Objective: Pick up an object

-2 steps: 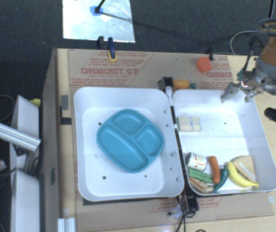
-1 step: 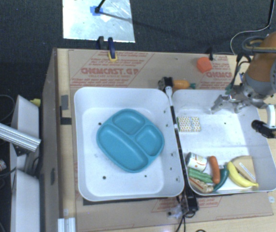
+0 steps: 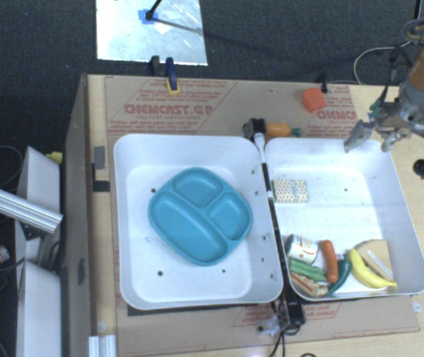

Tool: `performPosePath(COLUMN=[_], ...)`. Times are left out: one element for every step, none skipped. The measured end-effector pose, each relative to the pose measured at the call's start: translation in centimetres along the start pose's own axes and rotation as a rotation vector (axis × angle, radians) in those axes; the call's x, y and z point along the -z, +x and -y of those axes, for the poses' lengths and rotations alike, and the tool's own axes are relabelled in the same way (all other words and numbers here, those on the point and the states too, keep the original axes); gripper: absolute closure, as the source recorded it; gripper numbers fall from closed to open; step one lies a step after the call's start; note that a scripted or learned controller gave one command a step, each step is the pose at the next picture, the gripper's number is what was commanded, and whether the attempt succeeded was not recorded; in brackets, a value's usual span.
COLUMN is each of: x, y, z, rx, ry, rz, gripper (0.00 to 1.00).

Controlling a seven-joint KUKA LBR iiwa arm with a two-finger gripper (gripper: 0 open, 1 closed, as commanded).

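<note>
Right bin (image 3: 390, 192): banana (image 3: 368, 270), carrot (image 3: 329, 259) and other toys heaped in its near corner, none lifted. Gripper (image 3: 370, 139), fingers spread and bare, hangs over the bin's far-right rim. Pick not yet begun; descent and grasp remain.

Most of the stuff is heaped in the right bin's (image 3: 398, 192) near corner: a yellow banana (image 3: 368, 270), an orange carrot (image 3: 330, 259), something green (image 3: 307, 271). A small patterned packet (image 3: 290, 191) lies flat alone, farther back.
</note>
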State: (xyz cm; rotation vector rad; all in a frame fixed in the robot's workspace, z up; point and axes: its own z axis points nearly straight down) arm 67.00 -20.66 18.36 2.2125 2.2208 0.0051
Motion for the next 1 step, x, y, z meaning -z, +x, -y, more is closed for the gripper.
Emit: performPosePath(x=[-4.60], y=[0.06], z=[0.15], rx=[0.000], ry=[0.005], rz=[-0.002], gripper=[0.00])
